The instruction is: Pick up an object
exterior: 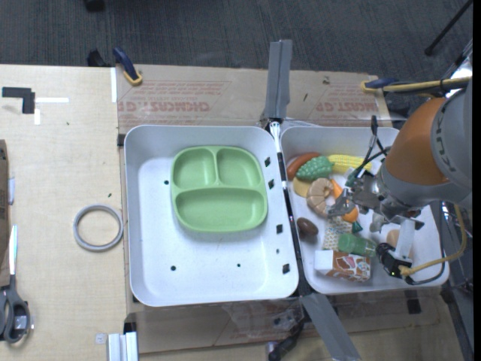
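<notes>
Because the toys lie heaped in the right bin (434,277) — corn (344,162), a green piece (313,168), an orange bit (347,213) — the gripper (353,198) hangs low over them, wrist bent down from the right; whether its jaws are open I cannot tell.

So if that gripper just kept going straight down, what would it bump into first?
Probably the orange toy piece right under the gripper in the right bin, beside the round tan toy. Depth is hard to judge from this slant.
</notes>
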`<state>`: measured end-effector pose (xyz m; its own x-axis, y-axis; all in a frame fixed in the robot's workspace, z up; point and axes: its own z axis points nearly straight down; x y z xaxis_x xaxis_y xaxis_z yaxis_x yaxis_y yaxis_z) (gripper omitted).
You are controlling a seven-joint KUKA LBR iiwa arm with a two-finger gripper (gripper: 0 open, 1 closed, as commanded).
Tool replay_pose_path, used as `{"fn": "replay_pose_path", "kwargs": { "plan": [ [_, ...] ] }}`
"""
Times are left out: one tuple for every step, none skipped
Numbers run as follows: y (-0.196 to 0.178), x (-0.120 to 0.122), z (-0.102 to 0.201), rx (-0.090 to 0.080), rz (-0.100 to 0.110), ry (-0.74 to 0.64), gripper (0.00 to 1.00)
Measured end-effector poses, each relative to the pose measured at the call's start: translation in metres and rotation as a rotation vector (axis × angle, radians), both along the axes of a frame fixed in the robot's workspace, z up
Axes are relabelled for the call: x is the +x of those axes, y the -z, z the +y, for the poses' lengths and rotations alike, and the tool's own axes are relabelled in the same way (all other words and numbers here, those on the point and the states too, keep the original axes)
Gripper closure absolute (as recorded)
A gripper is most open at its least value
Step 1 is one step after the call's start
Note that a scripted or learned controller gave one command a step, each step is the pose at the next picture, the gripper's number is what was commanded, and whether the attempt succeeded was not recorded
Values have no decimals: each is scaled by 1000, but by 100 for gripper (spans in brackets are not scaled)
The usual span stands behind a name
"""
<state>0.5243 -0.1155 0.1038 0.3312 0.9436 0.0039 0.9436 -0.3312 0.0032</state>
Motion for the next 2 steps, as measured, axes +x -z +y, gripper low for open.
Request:
{"fn": "replay_pose_path", "kwargs": {
  "plan": [
    [-34,67,8,-4,6,-219,0],
    [-183,99,5,-5,7,85,0]
  ]
}}
